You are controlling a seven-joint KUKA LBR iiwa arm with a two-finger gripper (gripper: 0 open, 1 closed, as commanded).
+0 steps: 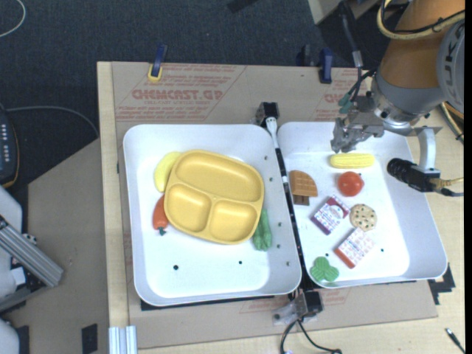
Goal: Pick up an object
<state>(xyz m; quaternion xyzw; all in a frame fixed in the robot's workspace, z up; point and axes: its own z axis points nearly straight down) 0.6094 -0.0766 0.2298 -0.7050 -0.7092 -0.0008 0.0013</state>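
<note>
**Arm Hangs Over the Corn**

The gripper (352,135) sits at the far end of the right bin (420,260), low over the toys. Just below it, almost touching, lies a little yellow corn (352,160) on its side. I think the arm is there because the corn is the thing it wants to grab. I cannot tell if the gripper is open or closed; it looks dark and bunched from here, and I see nothing held in it.

A bit past the corn is a red tomato (351,184). Farther from the gripper are a brown waffle (302,186), a round cookie (363,216), two small packets (330,215) and a green leaf (324,270).

Far off to the gripper's side, in the left bin (140,198), a big yellow tray (214,196) lies flat, with a red pepper (160,214) peeking out beside it.

The corn lies apart from the other toys, so it looks easy to reach.
</note>
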